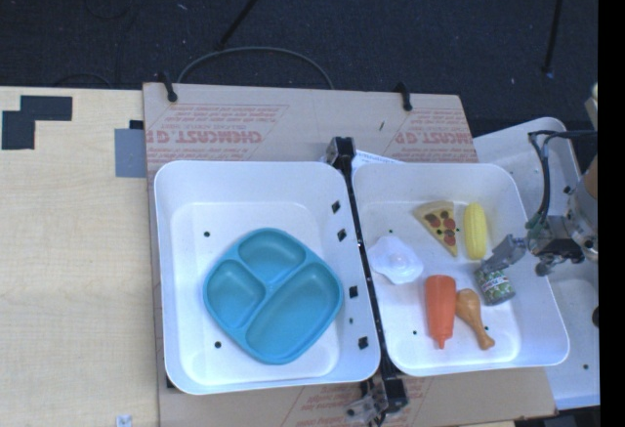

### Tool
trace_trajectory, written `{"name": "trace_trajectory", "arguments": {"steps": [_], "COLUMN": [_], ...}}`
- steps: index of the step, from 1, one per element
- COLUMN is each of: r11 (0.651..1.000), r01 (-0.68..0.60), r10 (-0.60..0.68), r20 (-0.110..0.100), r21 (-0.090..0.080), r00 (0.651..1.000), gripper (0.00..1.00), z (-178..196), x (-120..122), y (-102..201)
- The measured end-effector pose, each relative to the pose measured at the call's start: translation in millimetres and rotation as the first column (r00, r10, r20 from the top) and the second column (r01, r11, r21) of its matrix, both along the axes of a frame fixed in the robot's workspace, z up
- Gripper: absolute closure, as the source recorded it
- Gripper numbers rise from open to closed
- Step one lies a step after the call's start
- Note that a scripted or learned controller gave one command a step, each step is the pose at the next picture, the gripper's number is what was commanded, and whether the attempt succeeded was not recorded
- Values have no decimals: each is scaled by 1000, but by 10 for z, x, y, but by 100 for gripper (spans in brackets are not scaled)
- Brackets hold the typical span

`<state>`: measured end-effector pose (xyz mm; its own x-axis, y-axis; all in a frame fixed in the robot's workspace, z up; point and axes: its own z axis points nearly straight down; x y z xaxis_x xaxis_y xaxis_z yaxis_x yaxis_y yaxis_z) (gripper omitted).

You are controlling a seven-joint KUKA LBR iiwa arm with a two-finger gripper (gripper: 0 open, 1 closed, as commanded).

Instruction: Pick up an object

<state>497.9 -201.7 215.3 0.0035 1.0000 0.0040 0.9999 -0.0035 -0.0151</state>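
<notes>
The right bin (pixel 532 347) holds several toy foods. A pizza slice (pixel 441 225) and a yellow corn-like piece (pixel 476 230) lie at the back. A white egg-like piece (pixel 395 262) lies at the left, and an orange carrot (pixel 440 308) and a tan drumstick (pixel 475 318) lie at the front. A small grey-green object (pixel 497 287) sits near the right wall. My gripper (pixel 509 252) reaches in over the bin's right wall, low, just above and touching or nearly touching that grey-green object. Nothing is visibly held.
The left bin (pixel 186 220) holds a blue divided plate (pixel 273 294). A black divider (pixel 354 259) runs between the bins. Cables and the arm's wrist (pixel 566 239) crowd the right bin's right side. A wooden tabletop (pixel 68 269) lies to the left.
</notes>
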Motion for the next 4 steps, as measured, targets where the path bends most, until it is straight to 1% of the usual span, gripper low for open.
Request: {"name": "trace_trajectory", "arguments": {"steps": [1, 2, 3, 4], "r11": [1000, 1000, 1000, 1000], "r01": [-3, -3, -4, -3], "r10": [3, 3, 4, 3], "r20": [12, 7, 6, 12], "r21": [-3, -1, 0, -2], "r00": [1000, 1000, 1000, 1000], "gripper": [0, 0, 0, 0], "z": [67, -481, -1118, -1282], "x": [27, -47, -98, -96], "y": [1, -73, -68, -55]}}
